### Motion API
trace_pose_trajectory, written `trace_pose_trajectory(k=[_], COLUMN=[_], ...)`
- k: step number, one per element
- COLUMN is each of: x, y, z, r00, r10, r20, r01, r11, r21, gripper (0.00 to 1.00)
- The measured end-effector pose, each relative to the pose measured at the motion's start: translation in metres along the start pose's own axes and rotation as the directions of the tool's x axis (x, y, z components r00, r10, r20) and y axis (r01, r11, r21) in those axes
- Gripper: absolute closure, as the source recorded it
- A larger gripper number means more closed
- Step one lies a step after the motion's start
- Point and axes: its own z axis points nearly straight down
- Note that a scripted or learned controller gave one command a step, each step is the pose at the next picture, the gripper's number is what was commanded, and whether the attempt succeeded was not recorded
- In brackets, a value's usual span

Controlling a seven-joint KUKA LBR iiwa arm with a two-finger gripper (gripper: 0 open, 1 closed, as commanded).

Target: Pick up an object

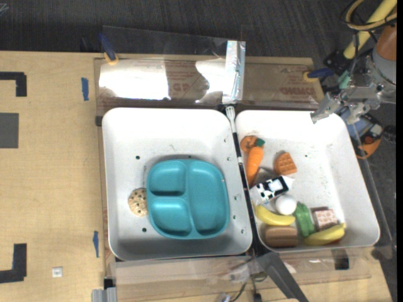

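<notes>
A pale wooden bench (44, 168) runs under dark carpet at the top, and on it sit my two shallow white bins side by side, with a cardboard strip and a clear plastic sheet (170, 74) standing behind them. My gripper (343, 102) hangs at the far right corner of the right bin (352, 168), above its rim, and I cannot tell how it is set from this angle.

Directly below and toward the bench's near side from my tool, the right bin's floor is bare white along its right wall. The clutter lies off to the left of my tool and nearer the front: a carrot (253, 159) against the dividing wall, an orange waffle-like piece (286, 163) beside it, a black-and-white cow toy (274, 186), a white egg (286, 204), two bananas (275, 216), a green piece (304, 219), a brown sausage-shaped piece (281, 235) and a small pink-brown block (326, 217). These crowd together, several touching, along the front edge.

Farther left, past the divider, the left bin (126, 131) holds a teal divided plate (187, 197) near its middle, with a cookie (138, 202) just beside the plate's left edge. White floor shows between the plate and that bin's back wall.
</notes>
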Motion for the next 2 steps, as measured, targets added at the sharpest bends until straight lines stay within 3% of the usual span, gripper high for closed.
trace_pose_trajectory(k=[1, 2], x=[0.007, 0.067], y=[-0.051, -0.021], z=[0.131, 0.18], r00=[0.998, 1.0], r10=[0.065, -0.031], r20=[-0.001, 0.001], r01=[-0.064, 0.031], r11=[0.998, 1.0], r21=[0.013, -0.003], gripper=[0.0, 0.0])
